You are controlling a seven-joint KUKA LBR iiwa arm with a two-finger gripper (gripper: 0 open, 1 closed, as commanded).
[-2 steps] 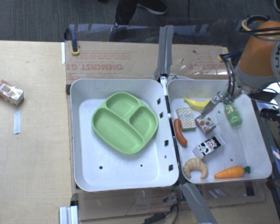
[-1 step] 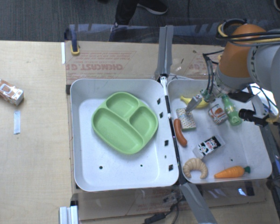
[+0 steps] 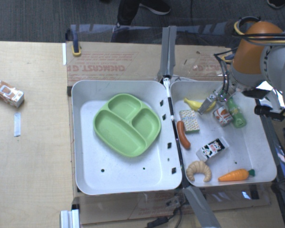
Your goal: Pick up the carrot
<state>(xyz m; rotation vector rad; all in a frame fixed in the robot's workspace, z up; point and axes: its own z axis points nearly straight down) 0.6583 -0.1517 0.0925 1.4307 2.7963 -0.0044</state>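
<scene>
- Carrot [image 3: 234, 175]: an orange toy carrot with a green tip lies flat near the front right corner of the right bin [image 3: 256, 151], tip pointing right, nothing touching it.
- End effector [image 3: 213, 101]: it sits low over the far part of the right bin, just beside a yellow banana [image 3: 193, 103] and well apart from the carrot; whether its fingers are wide or narrow cannot be told.
- Arm [image 3: 256, 51]: grey with an orange band, it reaches in from the right above the bin's far right corner.
- Other items in the right bin: a small can [image 3: 223, 116] and a green bottle [image 3: 238, 117] just right of the end effector, a patterned sponge-like block [image 3: 190, 120], a red sausage [image 3: 183, 134] along the left wall, a black and white milk carton [image 3: 212, 149] in the middle, and a croissant [image 3: 199, 170] at the front, left of the carrot.
- Left bin [image 3: 85, 165]: it holds a green divided plate [image 3: 127, 124].
- Worktop [image 3: 28, 175]: a small carton [image 3: 8, 94] lies at the far left.
</scene>
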